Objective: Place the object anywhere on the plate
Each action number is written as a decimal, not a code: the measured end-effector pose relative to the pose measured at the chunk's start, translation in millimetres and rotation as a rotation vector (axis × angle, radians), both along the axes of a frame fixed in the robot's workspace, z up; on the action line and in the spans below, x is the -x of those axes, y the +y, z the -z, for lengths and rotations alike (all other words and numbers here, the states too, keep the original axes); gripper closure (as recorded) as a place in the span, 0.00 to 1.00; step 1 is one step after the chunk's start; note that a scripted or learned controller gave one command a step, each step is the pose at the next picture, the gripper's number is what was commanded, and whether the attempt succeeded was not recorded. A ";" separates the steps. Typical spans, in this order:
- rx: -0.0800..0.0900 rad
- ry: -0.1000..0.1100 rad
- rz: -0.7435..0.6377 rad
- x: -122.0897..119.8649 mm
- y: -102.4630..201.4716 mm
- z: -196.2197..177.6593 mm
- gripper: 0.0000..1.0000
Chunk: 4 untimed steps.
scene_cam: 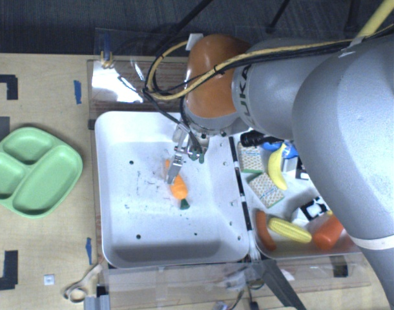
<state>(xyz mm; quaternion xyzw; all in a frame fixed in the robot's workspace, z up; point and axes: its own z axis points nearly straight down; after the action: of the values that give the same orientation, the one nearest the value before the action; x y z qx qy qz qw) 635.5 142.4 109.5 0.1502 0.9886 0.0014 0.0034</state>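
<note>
A small orange toy carrot [178, 188] with a green tip lies in the middle of the left white bin [119, 141]. My gripper [186, 163] hangs just above the carrot's upper end. It is open, with one metal finger [175, 168] reaching down to the carrot and the other up and to the right. Nothing sits between them. The green divided plate [33, 171] rests on the wooden bench, left of the bin and well away from the gripper.
The right bin [245, 202] holds a banana [277, 166], a yellow corn cob [289, 230], an orange-red item [326, 232] and small packets. The arm's grey body covers much of that bin. A bin wall stands between the carrot and the plate.
</note>
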 end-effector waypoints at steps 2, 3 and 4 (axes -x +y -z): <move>0.000 0.000 0.000 0.0 0.1 0.0 0.00; 0.000 0.000 0.000 0.0 0.1 0.0 0.00; 0.000 0.000 0.000 0.0 0.1 0.0 0.00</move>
<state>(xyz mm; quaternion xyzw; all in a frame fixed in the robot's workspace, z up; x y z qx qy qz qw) 635.5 142.5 109.5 0.1503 0.9886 0.0013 0.0033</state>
